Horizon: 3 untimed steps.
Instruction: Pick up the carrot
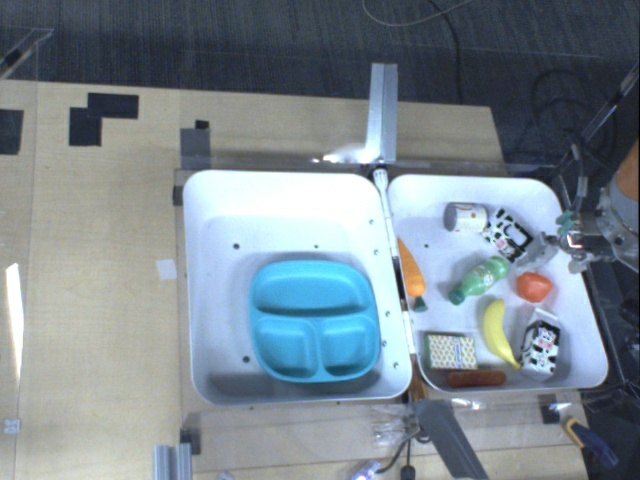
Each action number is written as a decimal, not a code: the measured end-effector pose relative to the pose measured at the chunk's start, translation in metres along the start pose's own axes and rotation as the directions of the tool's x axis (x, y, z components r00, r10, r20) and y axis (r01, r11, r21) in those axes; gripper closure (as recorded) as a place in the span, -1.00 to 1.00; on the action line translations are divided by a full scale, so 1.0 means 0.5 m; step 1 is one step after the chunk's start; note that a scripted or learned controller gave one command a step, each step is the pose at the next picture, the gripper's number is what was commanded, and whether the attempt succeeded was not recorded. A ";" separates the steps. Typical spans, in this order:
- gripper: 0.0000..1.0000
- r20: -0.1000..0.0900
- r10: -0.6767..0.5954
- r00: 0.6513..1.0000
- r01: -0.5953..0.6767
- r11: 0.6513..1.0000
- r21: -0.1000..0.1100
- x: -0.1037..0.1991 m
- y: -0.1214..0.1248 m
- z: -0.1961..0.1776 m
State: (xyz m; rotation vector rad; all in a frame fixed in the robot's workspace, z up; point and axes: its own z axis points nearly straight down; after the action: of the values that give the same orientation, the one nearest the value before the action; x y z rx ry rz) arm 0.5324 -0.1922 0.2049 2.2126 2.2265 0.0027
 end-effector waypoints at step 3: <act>1.00 0.005 -0.366 0.931 0.366 0.931 -0.005 -0.028 -0.086 -0.179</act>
State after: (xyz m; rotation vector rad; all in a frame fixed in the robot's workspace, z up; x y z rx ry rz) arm 0.4890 -0.2062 0.2945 1.7555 2.5932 0.0035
